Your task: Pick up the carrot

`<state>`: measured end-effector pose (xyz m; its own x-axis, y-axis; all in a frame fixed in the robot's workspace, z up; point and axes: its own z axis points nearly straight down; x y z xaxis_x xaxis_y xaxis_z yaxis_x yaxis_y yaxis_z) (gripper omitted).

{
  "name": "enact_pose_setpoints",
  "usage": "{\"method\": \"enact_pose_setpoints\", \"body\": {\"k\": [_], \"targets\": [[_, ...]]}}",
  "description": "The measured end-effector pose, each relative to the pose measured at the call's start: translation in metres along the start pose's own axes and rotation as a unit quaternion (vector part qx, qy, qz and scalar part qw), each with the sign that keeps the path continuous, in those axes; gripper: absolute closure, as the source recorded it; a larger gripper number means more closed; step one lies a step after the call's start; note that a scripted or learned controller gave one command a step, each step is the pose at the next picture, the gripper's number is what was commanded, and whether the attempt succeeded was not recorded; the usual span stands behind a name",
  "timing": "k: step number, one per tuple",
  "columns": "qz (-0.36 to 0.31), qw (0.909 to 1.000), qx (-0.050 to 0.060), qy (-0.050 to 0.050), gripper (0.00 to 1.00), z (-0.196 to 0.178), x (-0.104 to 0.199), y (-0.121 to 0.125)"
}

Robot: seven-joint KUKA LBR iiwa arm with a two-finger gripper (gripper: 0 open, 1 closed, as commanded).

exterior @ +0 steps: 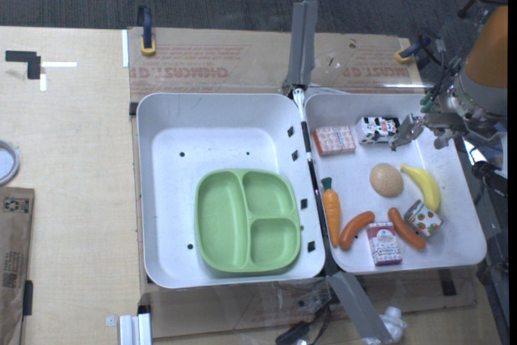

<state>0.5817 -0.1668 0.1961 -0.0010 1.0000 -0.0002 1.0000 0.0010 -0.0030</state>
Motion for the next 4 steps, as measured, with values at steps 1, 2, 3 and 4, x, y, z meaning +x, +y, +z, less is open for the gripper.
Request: {"method": "enact_pose_setpoints", "body": {"k": [1,2,3,4], "targets": [[0.001,1.0000,-0.007,-0.001,0.00,0.098,0.057,-0.040],[0.003,0.9999,-0.009,-0.003,1.00,0.089,0.054,-0.039],[0.180,0.9836,0.000,-0.001,1.00,0.005,0.108,-0.004],[-0.054,0.9986,-0.001,-0.001,1.00,0.005,0.101,0.016]]}}
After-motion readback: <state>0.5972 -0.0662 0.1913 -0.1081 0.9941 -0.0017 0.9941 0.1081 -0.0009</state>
